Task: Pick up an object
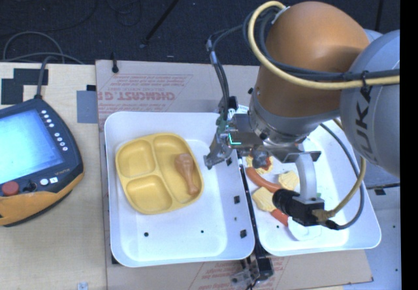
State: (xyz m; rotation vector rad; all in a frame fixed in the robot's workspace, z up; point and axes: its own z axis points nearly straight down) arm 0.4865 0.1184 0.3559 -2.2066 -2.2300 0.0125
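Observation:
My gripper [260, 159] hangs low over the back-left part of the right bin [353, 233], mostly covered by the big orange wrist band. Just under and beside it lies a heap of toy food: an orange-red sausage-like piece [257, 178], a pale yellow piece [288, 181], another yellow piece [262, 200], a small red piece [279, 216] and a white piece [304, 231]. Whether anything sits between the gripper's tips is hidden by the wrist.
The left bin [170, 243] holds a yellow divided tray [147, 181] with a brown toy drumstick [187, 172] in its long right compartment. A ridge between the two bins [247, 213] runs front to back. A teach pendant [36, 151] lies off to the left.

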